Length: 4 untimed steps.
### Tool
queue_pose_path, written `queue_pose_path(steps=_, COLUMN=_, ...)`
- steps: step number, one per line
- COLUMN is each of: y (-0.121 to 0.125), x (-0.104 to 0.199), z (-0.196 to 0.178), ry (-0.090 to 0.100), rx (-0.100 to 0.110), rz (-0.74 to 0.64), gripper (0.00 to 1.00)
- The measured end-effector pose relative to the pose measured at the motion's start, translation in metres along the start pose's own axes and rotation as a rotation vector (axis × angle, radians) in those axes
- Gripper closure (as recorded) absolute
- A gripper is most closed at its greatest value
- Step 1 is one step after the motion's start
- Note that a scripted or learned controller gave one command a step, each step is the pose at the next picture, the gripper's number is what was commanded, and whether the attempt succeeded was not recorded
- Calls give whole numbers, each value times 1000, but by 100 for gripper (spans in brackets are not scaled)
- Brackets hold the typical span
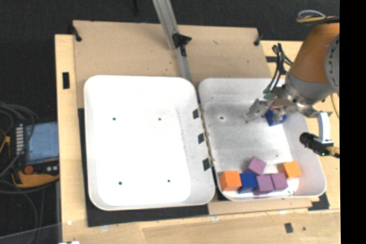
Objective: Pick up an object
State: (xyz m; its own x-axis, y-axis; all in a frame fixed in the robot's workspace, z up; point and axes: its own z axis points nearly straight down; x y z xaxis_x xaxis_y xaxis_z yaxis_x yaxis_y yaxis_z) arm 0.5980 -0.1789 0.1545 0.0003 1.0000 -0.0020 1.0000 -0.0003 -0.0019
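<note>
Above the right bin [229, 94], the gripper [273, 113] has a blue block [275, 118] clamped between its fingers.
Only a corner looks pinched, so the block could twist loose and drop. Below the gripper, along the bin's near edge, lie two orange blocks [231, 180], three purple blocks [265, 183] and one more blue cube [249, 180].

Wooden bench [229, 37] on a dark floor, with a metal pole [163, 6] slanting across its back edge. Off its left side: a blue box [43, 143], an orange-and-black handheld unit [35, 175] and loose cables [17, 203].
</note>
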Motion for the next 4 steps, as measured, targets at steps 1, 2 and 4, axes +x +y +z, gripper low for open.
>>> queue_pose_path(steps=1, y=-1, x=-1, z=52, ry=1, rx=2, rz=1, gripper=0)
queue_pose_path(steps=2, y=1, x=-2, z=38, ry=0, rx=-5, rz=5, gripper=100)
queue_pose_path(steps=4, y=9, x=-5, z=-81, ry=0, rx=-9, rz=-4, gripper=100)
